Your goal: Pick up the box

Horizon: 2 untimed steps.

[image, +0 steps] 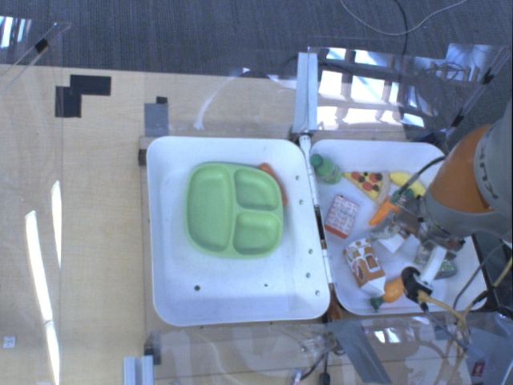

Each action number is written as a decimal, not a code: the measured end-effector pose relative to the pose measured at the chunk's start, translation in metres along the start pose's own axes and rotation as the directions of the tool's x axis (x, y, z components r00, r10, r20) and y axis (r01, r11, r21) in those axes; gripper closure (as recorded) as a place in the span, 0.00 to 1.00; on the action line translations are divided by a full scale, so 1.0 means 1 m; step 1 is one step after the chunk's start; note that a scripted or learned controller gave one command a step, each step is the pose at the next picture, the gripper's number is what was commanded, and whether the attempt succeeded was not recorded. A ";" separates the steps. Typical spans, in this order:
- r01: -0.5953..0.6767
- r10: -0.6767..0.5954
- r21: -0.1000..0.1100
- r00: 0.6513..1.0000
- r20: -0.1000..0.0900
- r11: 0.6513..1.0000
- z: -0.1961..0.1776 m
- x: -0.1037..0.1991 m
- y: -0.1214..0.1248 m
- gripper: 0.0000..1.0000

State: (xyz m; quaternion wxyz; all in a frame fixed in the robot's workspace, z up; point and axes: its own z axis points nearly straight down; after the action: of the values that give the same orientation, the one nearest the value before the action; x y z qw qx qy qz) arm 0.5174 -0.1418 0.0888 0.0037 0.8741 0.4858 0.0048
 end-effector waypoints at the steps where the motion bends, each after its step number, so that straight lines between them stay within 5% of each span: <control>1: -0.205 0.205 0.005 0.979 0.003 0.979 0.003 0.060 0.079 0.00; 2: -0.398 0.396 0.052 0.917 0.049 0.916 0.004 0.086 0.101 0.00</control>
State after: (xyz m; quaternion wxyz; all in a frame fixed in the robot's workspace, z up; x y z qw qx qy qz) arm 0.6488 -0.1217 0.0860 -0.0151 0.9541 0.2980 -0.0256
